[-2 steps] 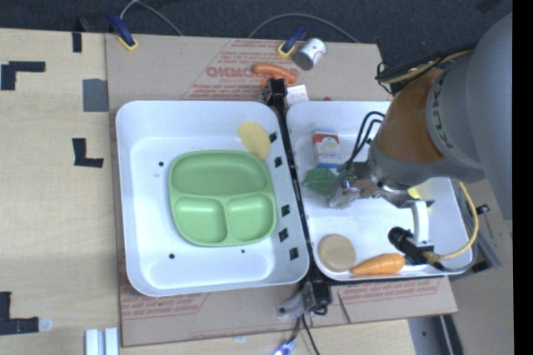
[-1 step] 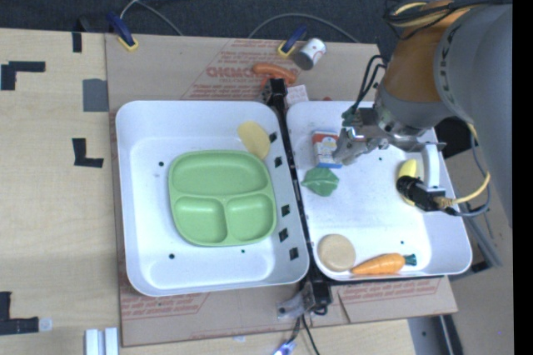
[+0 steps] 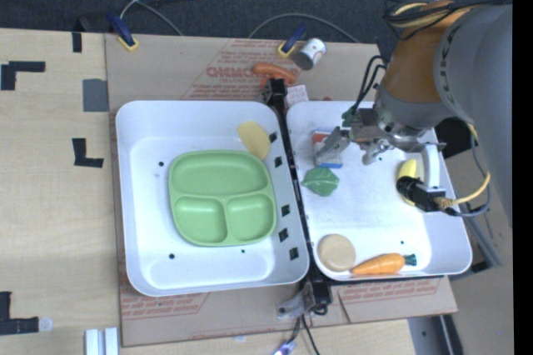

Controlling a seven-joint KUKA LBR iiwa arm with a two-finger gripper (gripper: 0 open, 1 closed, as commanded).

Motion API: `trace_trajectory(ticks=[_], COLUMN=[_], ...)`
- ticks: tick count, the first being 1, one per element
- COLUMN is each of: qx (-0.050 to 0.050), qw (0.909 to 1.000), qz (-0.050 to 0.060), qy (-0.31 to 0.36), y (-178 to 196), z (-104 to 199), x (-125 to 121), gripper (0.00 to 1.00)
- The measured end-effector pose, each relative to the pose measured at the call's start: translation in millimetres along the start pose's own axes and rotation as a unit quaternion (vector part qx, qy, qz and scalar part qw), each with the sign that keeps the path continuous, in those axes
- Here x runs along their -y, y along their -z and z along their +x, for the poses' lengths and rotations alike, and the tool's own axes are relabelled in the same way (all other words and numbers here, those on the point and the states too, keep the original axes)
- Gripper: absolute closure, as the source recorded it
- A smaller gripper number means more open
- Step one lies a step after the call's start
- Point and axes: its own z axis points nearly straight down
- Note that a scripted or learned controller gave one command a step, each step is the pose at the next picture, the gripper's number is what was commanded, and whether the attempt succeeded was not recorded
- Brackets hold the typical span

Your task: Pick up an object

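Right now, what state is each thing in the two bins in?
Green divided plastic plate: flat, left bin.
Pale yellow lemon-shaped toy: beside plate, left bin.
Green leaf-shaped toy: right bin.
Orange toy carrot: lying, right bin.
Round beige bun-like toy: touching carrot tip.
Gripper: low over right bin.

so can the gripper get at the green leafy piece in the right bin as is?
Probably yes: the gripper hovers just up-right of the green leafy piece, which lies uncovered on the bin floor.
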Motion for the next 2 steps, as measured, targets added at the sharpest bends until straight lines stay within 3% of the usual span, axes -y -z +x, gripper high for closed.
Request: trace_trajectory(ticks=[1, 2], qx=[0.000, 0.000], qw=[1.0000, 1.0000], qz=[0.000, -0.002], qy=[0.000, 0.001], y=[-93, -99], z=[-24, -21], x=[-40, -84], gripper=[0.00, 0.00])
